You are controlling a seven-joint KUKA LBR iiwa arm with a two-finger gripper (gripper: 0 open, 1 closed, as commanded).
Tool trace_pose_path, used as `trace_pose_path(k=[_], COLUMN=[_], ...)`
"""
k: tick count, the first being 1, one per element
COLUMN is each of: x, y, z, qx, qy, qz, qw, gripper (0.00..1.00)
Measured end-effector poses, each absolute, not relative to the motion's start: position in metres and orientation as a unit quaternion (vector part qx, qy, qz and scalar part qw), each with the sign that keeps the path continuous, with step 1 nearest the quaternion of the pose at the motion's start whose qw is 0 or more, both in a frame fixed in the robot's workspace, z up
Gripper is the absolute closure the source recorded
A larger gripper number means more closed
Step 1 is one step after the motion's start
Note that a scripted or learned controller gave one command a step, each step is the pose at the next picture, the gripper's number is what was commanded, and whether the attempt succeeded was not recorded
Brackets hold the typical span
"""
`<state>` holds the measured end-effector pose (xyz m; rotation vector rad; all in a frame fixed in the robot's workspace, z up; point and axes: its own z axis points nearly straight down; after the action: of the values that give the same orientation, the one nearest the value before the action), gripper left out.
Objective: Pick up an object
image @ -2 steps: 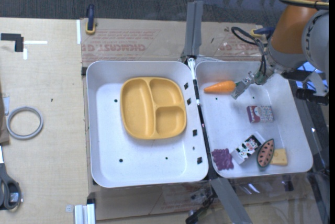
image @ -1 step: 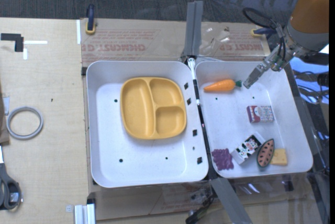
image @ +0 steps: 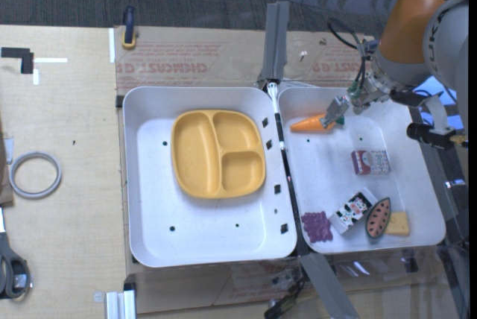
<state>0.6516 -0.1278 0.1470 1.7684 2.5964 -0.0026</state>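
Camera view: the right bin [image: 417, 235] is taken as the landmark. Within it, a toy carrot [image: 309, 124] lies near the upper left corner, orange body pointing toward the left wall, green top toward the gripper [image: 337, 114]. The gripper sits at the carrot's green end, touching or all but touching it. Whether the jaws are open, closed, or closed on the carrot's top cannot be told; the tips are too small and blurred against the greenery. The grey arm with its orange band [image: 406, 27] enters over the bin's upper right corner.

Other contents of the right bin: a small red and white carton [image: 370, 162] near the centre; a black and white box [image: 352, 212], a watermelon slice [image: 378, 218] and a yellow wedge [image: 398, 223] clustered along the lower wall; a purple grape bunch [image: 317, 226] at the lower left corner. All stand well apart from the carrot. Left of the right bin, the neighbouring bin [image: 149, 235] holds a yellow divided plate [image: 218, 153].

Assessment: the step in hand appears to be securing the carrot. A grasp on the leafy tip alone is judged weak; the piece could pivot or slip out on lifting. Better practice would be to centre the fingers across the thicker body, seat them fully before closing, then lift straight up, clear of the left wall, and confirm that the carrot rises with the gripper.
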Motion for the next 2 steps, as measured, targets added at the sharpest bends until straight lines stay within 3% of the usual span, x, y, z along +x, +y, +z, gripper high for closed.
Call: trace_pose_path(k=[1, 2], x=[0.6646, 0.6640], y=[-0.1162, -0.1119], z=[0.1022, 0.1010], qx=[0.709, 0.678], qy=[0.705, 0.735], qz=[0.0060, 0.0039], qw=[0.007, 0.008], gripper=[0.00, 0.00])
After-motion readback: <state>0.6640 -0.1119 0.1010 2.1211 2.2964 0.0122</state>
